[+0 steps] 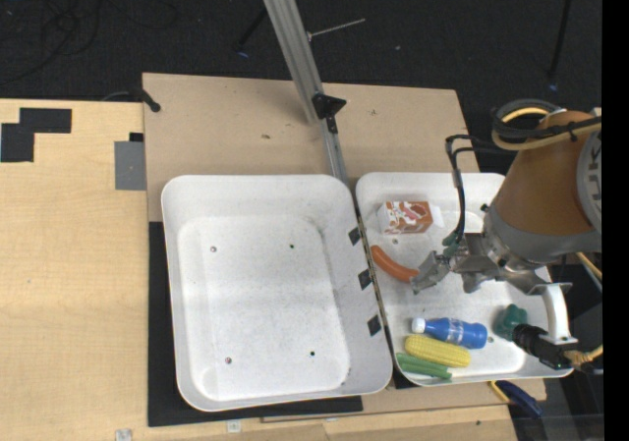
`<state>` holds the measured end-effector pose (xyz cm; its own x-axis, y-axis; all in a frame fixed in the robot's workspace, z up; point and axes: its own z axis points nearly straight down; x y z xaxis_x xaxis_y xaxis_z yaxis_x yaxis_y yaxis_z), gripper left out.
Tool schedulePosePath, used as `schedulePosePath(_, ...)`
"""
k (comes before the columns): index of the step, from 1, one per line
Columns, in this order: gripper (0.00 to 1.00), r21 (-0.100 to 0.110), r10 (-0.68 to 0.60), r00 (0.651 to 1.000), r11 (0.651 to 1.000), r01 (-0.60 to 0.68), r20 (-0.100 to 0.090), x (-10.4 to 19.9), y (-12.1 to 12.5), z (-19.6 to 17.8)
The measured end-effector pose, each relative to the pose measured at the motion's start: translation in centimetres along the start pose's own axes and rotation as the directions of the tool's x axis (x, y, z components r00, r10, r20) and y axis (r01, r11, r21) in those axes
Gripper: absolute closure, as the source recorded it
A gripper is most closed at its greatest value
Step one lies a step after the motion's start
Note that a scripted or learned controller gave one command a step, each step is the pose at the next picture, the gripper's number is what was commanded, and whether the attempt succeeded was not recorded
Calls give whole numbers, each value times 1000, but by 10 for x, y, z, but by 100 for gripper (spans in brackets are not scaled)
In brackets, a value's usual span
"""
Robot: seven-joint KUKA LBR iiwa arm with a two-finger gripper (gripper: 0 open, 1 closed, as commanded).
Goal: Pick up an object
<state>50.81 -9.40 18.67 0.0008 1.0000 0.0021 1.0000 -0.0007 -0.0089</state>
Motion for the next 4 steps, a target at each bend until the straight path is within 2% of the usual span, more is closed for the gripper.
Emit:
schedulePosePath(1,0,1,0,1000,1000,0,0,-3,-11,53)
schedulePosePath(2,0,-8,1,1000,1000,-1,2,-3,-10,95)
schedulePosePath(3,100,-7,7,1000,1000,-7,-1,-4,-10,84)
schedulePosePath(4,100,-11,-3,1000,1000,3,2,-10,-10,22)
